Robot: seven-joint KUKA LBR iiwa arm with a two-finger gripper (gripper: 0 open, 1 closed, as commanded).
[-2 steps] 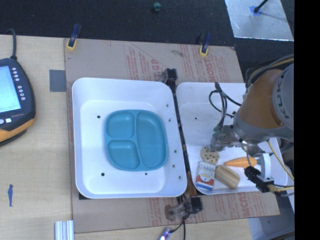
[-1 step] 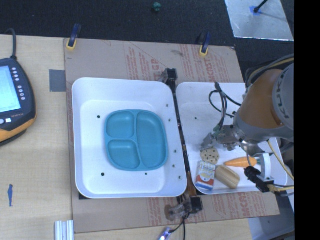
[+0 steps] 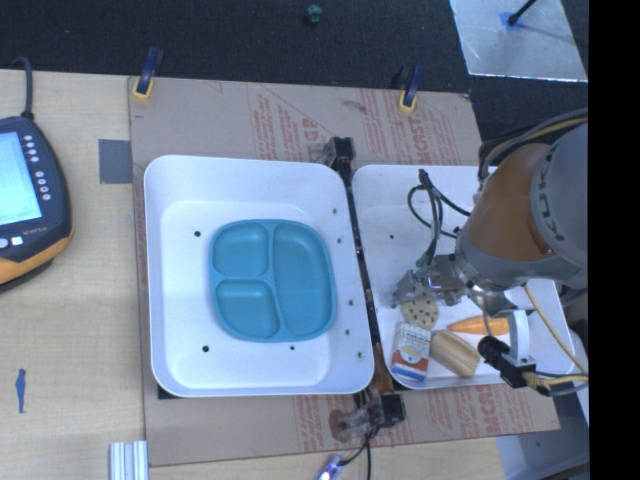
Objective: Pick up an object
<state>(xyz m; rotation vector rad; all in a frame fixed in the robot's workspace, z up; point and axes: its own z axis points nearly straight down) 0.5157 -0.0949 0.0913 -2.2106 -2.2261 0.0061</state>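
Reaching in from the right, I see my arm (image 3: 520, 213) bent low over the right bin (image 3: 385, 193), jaws down among the toys; whether they're apart I cannot tell. Just beside them lie a cracker (image 3: 420, 313), carrot (image 3: 478, 324), wooden cylinder (image 3: 455, 353) and small carton (image 3: 410, 353).

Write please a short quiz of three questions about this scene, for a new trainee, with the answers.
1. True or false: the blue divided plate lies in the left bin.
2. How many compartments has the plate?
3. Which lies beside the orange carrot in the right bin? A) wooden cylinder B) green cup C) metal spoon

Key: 1 true; 2 three; 3 A.
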